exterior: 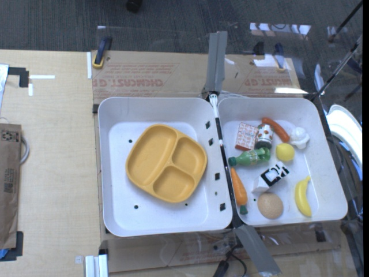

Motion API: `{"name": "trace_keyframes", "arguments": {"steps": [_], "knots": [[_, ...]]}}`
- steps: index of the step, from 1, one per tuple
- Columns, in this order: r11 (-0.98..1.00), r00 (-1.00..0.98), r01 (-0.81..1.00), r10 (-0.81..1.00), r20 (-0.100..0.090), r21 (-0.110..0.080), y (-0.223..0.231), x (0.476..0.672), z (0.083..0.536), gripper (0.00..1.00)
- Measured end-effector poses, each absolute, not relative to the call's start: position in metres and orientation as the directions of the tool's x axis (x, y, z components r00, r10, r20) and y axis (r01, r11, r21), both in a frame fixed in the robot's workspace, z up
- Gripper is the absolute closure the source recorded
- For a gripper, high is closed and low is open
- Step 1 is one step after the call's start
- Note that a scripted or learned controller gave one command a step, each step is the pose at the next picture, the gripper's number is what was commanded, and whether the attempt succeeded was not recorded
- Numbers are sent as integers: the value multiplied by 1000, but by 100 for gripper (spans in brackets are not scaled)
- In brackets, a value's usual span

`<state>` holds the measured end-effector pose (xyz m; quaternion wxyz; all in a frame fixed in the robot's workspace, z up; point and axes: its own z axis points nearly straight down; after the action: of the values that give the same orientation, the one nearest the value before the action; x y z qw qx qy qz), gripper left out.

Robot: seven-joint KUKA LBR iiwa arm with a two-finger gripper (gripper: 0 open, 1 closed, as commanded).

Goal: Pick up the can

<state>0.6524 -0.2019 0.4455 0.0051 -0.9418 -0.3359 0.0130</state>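
The can (264, 135) is found in the right bin (326, 154), just up and left of the lemon (285, 152). It is crowded: a red packet (245, 135) is pressed against the side turned away from the lemon, an orange sausage (277, 130) is laid along the side above the lemon, and the cap end of a green bottle (249, 158), left of the lemon, is set just under it. Its long axis seems to be pointed up the view, though whether it is stood upright or tilted cannot be told. Whether the gripper is wide, narrow or loaded cannot be told. Since the arm is brought in from the lemon's right, the can is judged to be reached past the lemon, from above.
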Motion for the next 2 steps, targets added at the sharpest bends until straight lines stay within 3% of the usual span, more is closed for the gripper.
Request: {"name": "trace_keyframes", "arguments": {"steps": [2], "knots": [[-769, 768, 639, 640, -34, -29, -201, 657, 455, 100]]}}
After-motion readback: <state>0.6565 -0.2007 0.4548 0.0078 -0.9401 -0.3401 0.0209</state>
